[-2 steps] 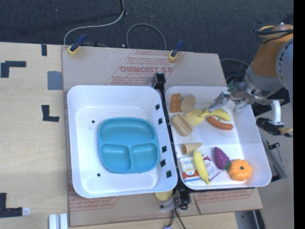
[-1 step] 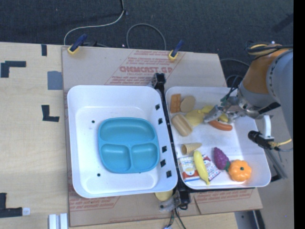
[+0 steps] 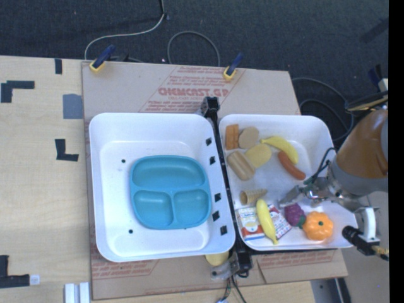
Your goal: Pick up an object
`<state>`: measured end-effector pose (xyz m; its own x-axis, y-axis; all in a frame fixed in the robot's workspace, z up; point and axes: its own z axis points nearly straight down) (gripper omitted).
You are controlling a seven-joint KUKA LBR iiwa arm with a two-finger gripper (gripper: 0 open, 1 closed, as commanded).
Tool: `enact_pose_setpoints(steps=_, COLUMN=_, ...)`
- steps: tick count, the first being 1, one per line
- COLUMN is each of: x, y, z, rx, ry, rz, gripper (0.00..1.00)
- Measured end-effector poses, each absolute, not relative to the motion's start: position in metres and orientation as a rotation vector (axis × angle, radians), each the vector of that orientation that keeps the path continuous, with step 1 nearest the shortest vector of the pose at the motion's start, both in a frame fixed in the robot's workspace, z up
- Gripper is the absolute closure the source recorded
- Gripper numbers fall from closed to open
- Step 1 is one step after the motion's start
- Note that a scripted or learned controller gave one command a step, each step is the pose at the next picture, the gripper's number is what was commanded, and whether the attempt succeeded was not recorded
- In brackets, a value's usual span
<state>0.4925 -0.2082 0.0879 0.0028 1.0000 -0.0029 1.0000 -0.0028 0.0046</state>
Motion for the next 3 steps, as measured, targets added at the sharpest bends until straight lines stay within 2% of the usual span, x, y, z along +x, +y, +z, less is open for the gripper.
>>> enact_pose_setpoints(steps=1, x=0.486, y=-0.191, z=0.088, rx=2.212, ry=2.21, rz=0.002, gripper=0.0)
enact_pose_setpoints(steps=2, x=0.487, y=-0.191, z=0.098, rx=2.213, ry=2.209, rz=0.002, gripper=1.0)
enact_pose_setpoints(steps=3, x=0.565, y=-0.137, z=0.205, rx=2.203, ry=2.225, rz=0.012, gripper=1.0)
